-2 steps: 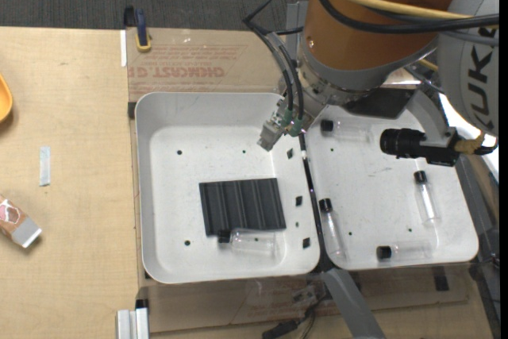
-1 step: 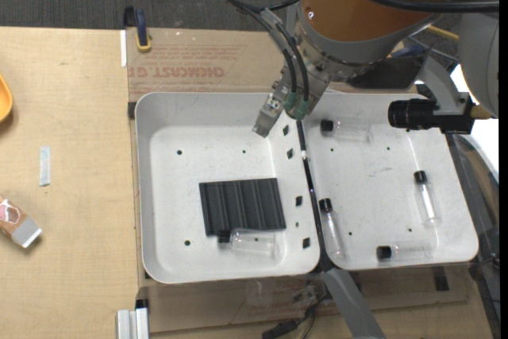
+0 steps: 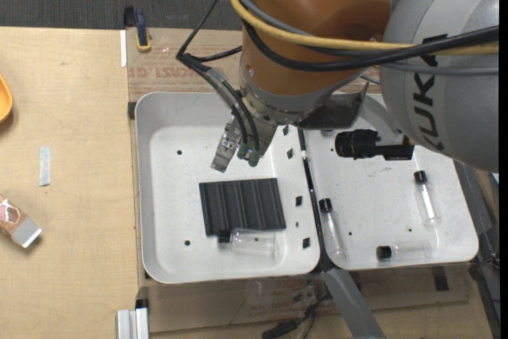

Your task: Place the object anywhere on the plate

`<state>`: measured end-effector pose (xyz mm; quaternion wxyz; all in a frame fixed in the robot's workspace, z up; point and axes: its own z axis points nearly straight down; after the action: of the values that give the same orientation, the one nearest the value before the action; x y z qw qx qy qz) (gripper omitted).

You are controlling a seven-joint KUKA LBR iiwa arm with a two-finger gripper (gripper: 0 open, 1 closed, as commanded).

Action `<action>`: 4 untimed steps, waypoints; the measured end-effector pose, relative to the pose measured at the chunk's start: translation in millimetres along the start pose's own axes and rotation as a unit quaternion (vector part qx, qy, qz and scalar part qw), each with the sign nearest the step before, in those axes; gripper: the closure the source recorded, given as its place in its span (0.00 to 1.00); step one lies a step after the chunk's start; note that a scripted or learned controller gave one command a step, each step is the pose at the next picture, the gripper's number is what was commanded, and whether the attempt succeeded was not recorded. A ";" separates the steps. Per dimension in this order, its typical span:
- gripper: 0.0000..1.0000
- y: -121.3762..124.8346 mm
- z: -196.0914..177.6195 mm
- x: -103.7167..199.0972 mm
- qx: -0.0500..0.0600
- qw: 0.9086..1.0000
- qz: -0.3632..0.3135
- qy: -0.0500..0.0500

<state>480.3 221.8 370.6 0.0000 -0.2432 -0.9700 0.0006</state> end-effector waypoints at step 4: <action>1.00 33.4 31.5 -52.2 -0.001 1.000 -0.031 -0.001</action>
<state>542.2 226.6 339.1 -0.0010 -0.2126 -0.9771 0.0003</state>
